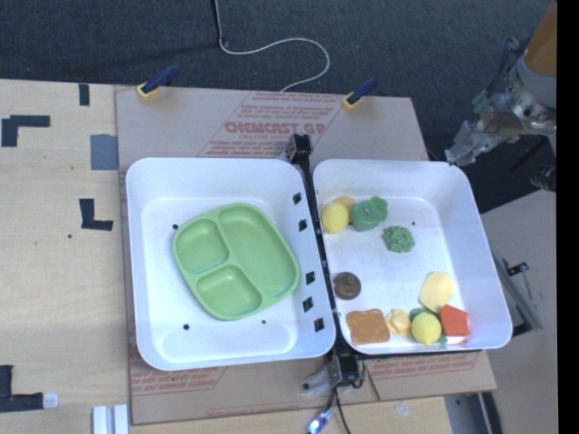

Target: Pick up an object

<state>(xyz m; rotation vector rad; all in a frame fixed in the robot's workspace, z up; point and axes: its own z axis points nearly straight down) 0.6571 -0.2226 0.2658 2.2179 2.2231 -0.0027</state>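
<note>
The right bin point(461, 197) holds several small toy foods: a yellow lemon point(335, 217), a dark green piece point(369, 212), a green broccoli-like piece point(397, 238), a brown round piece point(346, 285), a tan toast piece point(367, 325), a pale yellow piece point(437, 289), a yellow-green ball point(426, 328) and a red block point(454, 321). My gripper point(463, 149) hangs at the upper right, above the bin's far right corner and away from the foods. Nothing shows between its tips.
The left bin point(145, 242) holds a green divided plate point(235, 260). Both bins rest on a cardboard sheet point(262, 125) clamped at the back. A white cable point(271, 48) loops behind it. The arm with its orange band point(547, 43) comes in from the upper right.
</note>
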